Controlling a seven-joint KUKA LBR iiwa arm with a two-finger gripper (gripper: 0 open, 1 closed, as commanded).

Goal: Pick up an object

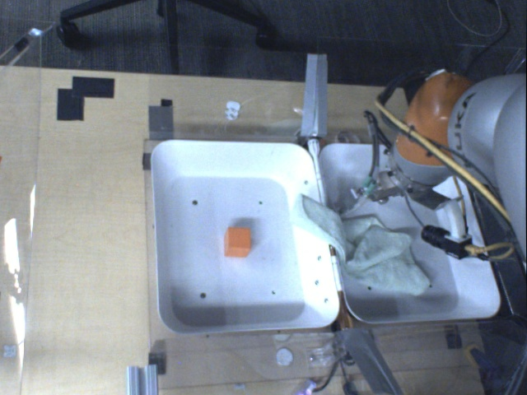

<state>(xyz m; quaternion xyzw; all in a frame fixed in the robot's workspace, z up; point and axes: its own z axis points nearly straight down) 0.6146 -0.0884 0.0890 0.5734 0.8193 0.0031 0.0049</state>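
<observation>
White bins [165, 220]: cloth [375, 253] just below gripper [368, 192].

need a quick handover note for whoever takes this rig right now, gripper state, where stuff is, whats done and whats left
Gripper: low over the right bin, near its far left corner; whether it is open or shut cannot be told from this view, and nothing is seen held.
Objects: an orange cube sits alone near the middle of the left bin. A pale green cloth lies crumpled in the right bin, one corner draped over the divider into the left bin, just in front of the gripper.
Done: nothing lifted.
Left: grasp one object, likely the cloth as it is nearest, and raise it.
</observation>
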